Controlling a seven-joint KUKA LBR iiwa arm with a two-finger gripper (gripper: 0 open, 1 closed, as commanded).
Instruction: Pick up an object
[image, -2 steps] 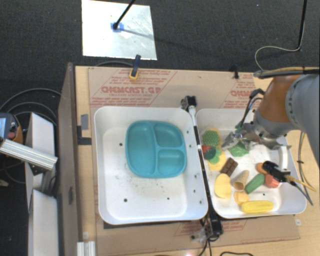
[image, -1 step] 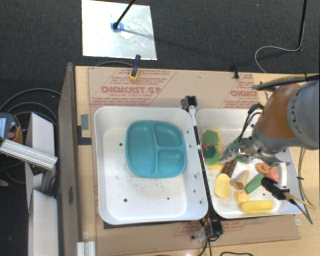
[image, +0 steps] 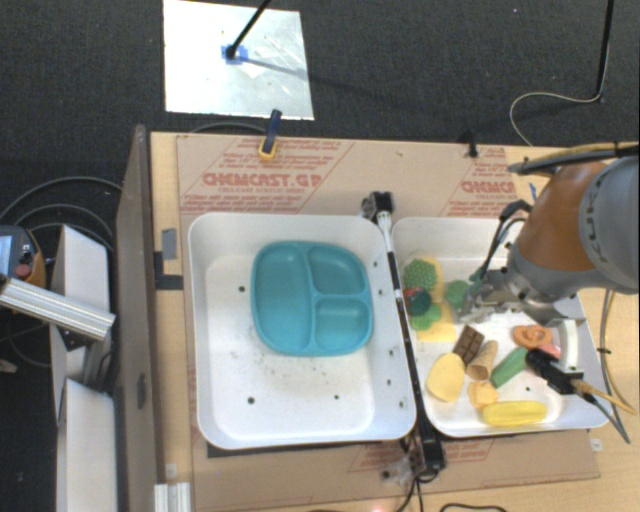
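Two white bins sit side by side on the bench (image: 300, 160). Nearest in the right bin (image: 445, 425) lie a yellow banana-shaped toy (image: 514, 412), a pale yellow piece (image: 446, 378) and a green stick (image: 508, 365). Farther in, the fingers (image: 478, 303) are lowered among the toys, just right of a green round object (image: 457, 293); I cannot tell how far they are spread or whether they grip anything. Left, a teal divided plate (image: 310, 298) rests in the left bin (image: 225, 400).

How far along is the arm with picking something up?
Done: the arm's claw has reached into the right bin, beside a green toy. In hand: nothing visibly held. Left: grasping and lifting; the yellow piece and the other toys lie in the bin.
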